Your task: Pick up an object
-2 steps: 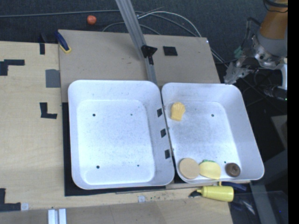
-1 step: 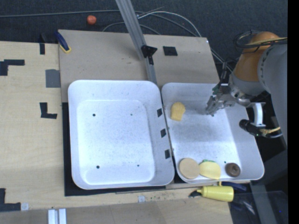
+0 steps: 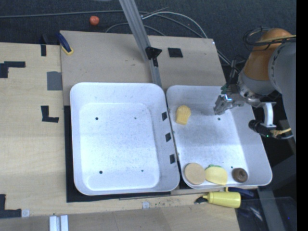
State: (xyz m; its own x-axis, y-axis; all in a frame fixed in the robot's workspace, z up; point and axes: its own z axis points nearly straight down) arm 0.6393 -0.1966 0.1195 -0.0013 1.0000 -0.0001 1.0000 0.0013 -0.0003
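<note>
The right bin (image 3: pixel 250 143) holds a pale yellow chunk (image 3: pixel 183 114) near its upper left. Along its near edge lie a tan round disc (image 3: pixel 195 173), a yellow piece (image 3: pixel 217 175) and a small brown round piece (image 3: pixel 239 175). My gripper (image 3: pixel 222 106) hangs over the upper right part of this bin, well to the right of the yellow chunk, with nothing visible between its fingers. The fingers look close together, but the view is too small to be sure.
The left bin (image 3: pixel 84 129) sits beside the right one. A grey pole (image 3: pixel 139 32) slants across the back. A yellow-handled tool (image 3: pixel 224 199) lies on the bench just in front of the right bin. Cables trail behind the bins.
</note>
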